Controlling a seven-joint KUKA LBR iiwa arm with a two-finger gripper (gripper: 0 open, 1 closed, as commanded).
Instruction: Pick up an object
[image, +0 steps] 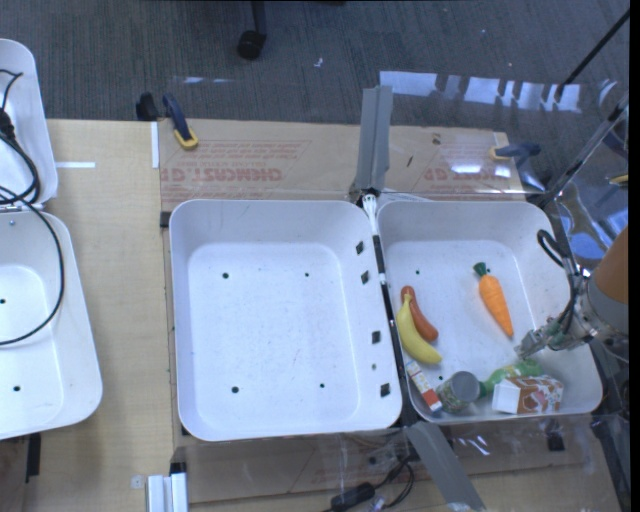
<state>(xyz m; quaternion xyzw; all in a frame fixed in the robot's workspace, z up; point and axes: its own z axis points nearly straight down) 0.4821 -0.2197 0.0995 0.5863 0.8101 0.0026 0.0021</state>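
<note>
The right bin (450, 225) holds several small items: an orange carrot (493, 300), a yellow banana (414, 336), a red sausage-like piece (421, 314) beside it, a grey can (461, 391), a small red and white box (425, 385), a green leafy item (512, 375) and an orange and white carton (530, 396). My gripper (534, 341) comes in from the right edge, low over the bin's right side, just above the green item and the carton and a little right of the carrot's tip. I see nothing held between its fingers.
The left bin (200, 300) lies beside the right one, split by a hinged divider (375, 290). A white tub with a black cable (20, 300) sits at far left. Clamps (180, 122) and cardboard lie behind the bins.
</note>
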